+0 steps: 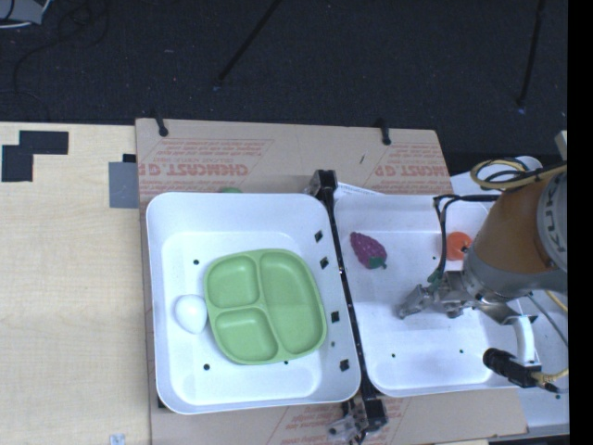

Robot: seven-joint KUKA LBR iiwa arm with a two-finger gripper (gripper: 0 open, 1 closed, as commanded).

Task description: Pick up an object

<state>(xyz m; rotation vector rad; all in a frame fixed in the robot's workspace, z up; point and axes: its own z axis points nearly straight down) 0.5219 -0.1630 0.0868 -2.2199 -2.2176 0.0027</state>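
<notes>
Claw [409,308] low over the right bin [408,378], its opening indiscernible, nothing visibly held; purple fruit [368,248] up-left of it; orange object [458,245] up-right; green divided plate [265,305] far left.

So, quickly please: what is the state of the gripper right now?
Gripper: cannot be told; it is low in the right bin.

Two shallow white plastic bins sit side by side. The left bin [171,239] holds a green three-compartment plastic tray [264,304] with a white egg-shaped object [191,313] touching its 9 o'clock edge. In the right bin [408,378], a purple grape-bunch toy [368,248] lies at 10 o'clock, an orange round object [458,246] at 1 o'clock. The metal two-finger gripper [410,306] hangs low near the bin's centre.
</notes>
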